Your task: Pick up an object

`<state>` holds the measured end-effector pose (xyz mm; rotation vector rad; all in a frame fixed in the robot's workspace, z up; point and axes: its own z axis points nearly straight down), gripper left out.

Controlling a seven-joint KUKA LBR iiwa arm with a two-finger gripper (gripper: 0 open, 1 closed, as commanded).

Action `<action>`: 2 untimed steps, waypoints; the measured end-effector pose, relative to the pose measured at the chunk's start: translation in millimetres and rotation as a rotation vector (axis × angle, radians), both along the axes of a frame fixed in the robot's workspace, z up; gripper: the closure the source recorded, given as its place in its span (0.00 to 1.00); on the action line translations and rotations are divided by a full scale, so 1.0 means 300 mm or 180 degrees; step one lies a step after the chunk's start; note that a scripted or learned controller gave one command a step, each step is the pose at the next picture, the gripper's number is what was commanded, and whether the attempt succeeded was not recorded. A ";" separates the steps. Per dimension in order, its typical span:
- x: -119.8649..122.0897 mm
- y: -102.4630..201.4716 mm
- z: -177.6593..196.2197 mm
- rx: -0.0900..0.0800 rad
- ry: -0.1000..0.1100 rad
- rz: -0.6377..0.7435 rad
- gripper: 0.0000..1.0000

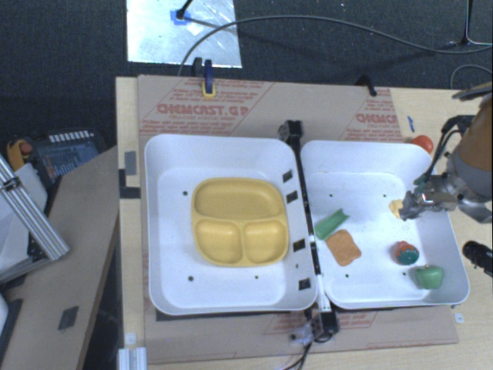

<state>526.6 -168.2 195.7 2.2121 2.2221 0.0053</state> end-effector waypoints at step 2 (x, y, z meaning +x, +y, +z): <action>0.030 0.192 0.076 0.0012 0.0011 0.0019 1.00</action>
